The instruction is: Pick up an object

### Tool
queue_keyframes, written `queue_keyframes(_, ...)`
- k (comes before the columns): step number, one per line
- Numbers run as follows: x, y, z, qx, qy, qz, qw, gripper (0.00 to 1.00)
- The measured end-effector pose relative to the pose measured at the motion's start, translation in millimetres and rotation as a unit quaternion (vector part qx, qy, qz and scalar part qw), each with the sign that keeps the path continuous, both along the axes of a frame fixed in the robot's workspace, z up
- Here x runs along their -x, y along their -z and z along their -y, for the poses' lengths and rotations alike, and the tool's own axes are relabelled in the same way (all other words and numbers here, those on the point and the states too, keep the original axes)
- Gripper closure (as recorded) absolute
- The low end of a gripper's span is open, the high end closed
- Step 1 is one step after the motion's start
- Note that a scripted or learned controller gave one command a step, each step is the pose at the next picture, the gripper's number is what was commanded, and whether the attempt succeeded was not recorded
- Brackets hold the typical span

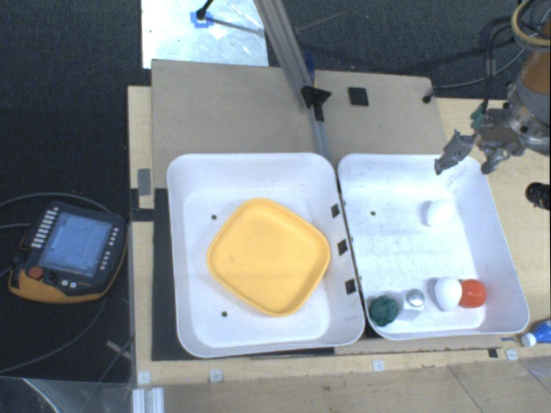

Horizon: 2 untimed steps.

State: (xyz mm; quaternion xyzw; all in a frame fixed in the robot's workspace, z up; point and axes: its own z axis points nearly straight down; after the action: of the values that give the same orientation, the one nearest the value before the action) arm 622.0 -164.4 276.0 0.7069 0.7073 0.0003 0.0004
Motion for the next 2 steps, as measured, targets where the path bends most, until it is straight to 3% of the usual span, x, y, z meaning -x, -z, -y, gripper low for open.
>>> queue_keyframes(2,-5,113,4,-0.0005,0.0,-0.002,1.0,0.0)
